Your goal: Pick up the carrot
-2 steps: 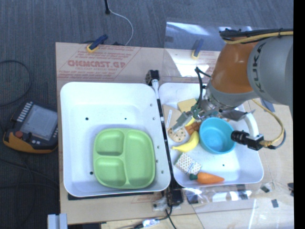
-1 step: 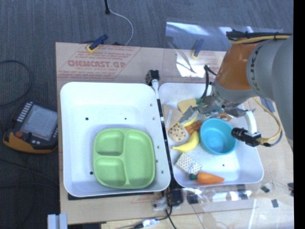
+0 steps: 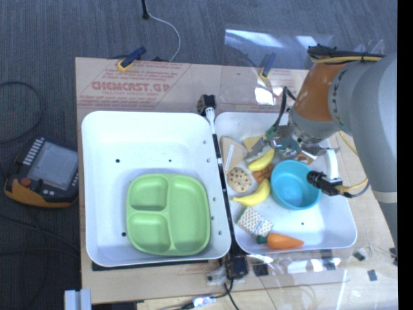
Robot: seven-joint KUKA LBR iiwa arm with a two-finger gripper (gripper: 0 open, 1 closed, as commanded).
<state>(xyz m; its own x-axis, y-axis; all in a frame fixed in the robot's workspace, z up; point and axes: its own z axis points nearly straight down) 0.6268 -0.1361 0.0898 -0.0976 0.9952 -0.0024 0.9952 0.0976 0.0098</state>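
- Camera view looks down on both bins; my gripper (image 3: 274, 141) hangs over the right bin (image 3: 342, 228), toward its 11 o'clock corner, above a yellow banana (image 3: 261, 161) and some pale pieces.
- Whether my hand is released or clenched I cannot tell; the wrist hides it, and nothing shows that I am carrying anything.
- The carrot (image 3: 282, 241) lies flat on the floor of the right bin near its 6 o'clock wall, well apart from my hand.
- Its long axis runs from 9 to 3 o'clock, almost level across the picture; the dark green stem end points to 9, the orange tip to 3.
- Just beside the stem end, at 10 o'clock, sits a small patterned packet (image 3: 254, 223); the blue bowl (image 3: 295, 184) stands between the carrot and me.
- I judge the carrot to be a light, stiff toy with a smooth, rounded skin that could slip or roll sideways.
- I would close across the thick orange middle, squeezing from 12 and 6 o'clock, clear of the taper and the packet.
- The green divided plate (image 3: 169, 214) in the left bin (image 3: 103, 141) plays no part.
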